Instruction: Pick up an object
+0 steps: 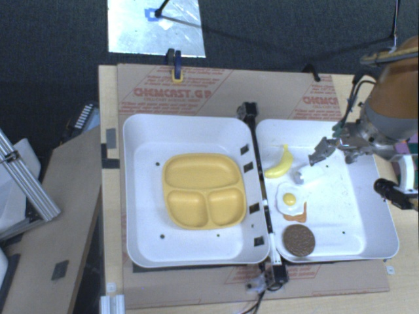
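Observation:
The right bin (366, 205) holds three toy foods along its left side. A yellow banana (280, 163) lies at the top, a fried egg (290, 199) below it, and a round brown patty (299, 239) nearest the front. My gripper (322, 154) hangs over the upper middle of this bin, to the right of the banana and apart from it. Nothing shows in the gripper. The grey wrist with its orange band (396, 87) reaches in from the right edge.
The left bin (141, 146) carries a yellow divided plate (201, 190) in its middle. A black divider (256, 175) runs between the bins. The bins rest on a cardboard sheet (196, 87). A small grey patch (298, 175) lies on the floor between banana and egg.

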`<control>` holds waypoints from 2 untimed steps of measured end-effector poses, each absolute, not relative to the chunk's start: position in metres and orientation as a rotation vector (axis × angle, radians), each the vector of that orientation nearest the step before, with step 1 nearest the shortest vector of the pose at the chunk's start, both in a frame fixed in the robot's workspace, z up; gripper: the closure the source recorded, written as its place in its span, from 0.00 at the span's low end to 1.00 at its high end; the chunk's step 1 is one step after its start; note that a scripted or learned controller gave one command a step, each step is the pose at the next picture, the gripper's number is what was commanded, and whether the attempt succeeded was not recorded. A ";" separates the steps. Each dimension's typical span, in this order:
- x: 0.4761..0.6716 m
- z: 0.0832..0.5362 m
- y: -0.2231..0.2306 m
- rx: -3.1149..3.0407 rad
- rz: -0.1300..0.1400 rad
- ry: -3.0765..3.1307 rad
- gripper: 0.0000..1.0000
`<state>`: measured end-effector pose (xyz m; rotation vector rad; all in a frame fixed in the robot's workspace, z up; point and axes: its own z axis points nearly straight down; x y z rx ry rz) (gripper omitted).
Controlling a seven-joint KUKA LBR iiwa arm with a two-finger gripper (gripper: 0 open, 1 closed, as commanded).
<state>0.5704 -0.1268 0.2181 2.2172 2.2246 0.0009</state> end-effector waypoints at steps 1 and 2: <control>0.569 0.175 -0.121 2.221 -0.001 2.224 0.00; 0.575 0.124 -0.129 2.222 -0.002 2.224 0.00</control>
